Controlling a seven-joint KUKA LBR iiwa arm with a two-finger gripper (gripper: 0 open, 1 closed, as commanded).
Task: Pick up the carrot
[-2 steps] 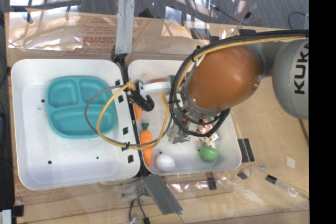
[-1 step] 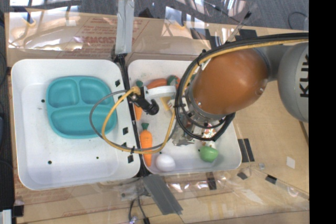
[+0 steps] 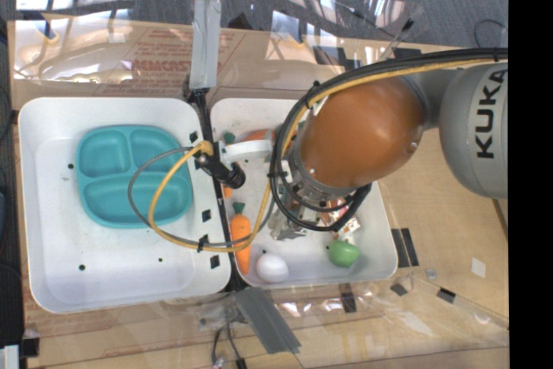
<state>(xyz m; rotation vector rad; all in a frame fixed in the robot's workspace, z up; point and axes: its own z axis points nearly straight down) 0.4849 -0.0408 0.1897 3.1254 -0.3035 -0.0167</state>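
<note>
1. Nearest the camera is the arm (image 3: 406, 134), grey with a broad orange band, reaching in from the right and hanging over the right bin (image 3: 380, 259); black cables loop around its wrist.
2. The gripper (image 3: 289, 220) sits below the orange band, over the middle of the right bin. Cables and the wrist cover it, so I cannot tell how its fingers stand or whether anything is between them.
3. The carrot (image 3: 240, 239) lies in the right bin against its left wall, near the front corner, orange body with a small green top pointing toward the back. It rests on the bin floor, just left of the gripper and apart from it.
4. A white ball (image 3: 272, 267) lies just beside the carrot's lower end, at the bin's front edge.
5. A green round fruit (image 3: 344, 253) rests further right along the same front edge.
6. A yellow cable (image 3: 173, 177) loops from the divide between the bins out over the left bin (image 3: 43, 186).
7. In the left bin lies a teal divided plate (image 3: 112, 160), flat, toward the back.
8. Both bins stand side by side on the counter (image 3: 449, 238), touching at their inner walls.
</note>
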